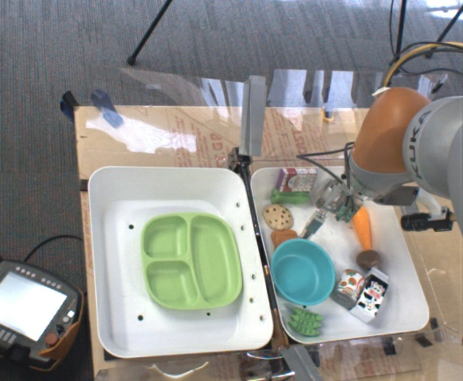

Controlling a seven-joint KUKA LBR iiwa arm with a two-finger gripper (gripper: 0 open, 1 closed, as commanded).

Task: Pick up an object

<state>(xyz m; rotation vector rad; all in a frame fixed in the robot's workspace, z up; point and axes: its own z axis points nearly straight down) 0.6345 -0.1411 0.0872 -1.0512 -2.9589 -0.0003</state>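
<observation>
My gripper hangs low in the upper middle of the right bin, under the grey arm with its orange band. It hovers just above the blue bowl, to the right of the cookie and a brown piece. An orange carrot lies close on its right. A green and purple box sits behind it by the bin's far wall. I see nothing held in the gripper.
The right bin also holds a brown round item, a small can, a spotted white carton and a green toy. A green divided plate lies in the left bin. A tablet lies on the floor at left.
</observation>
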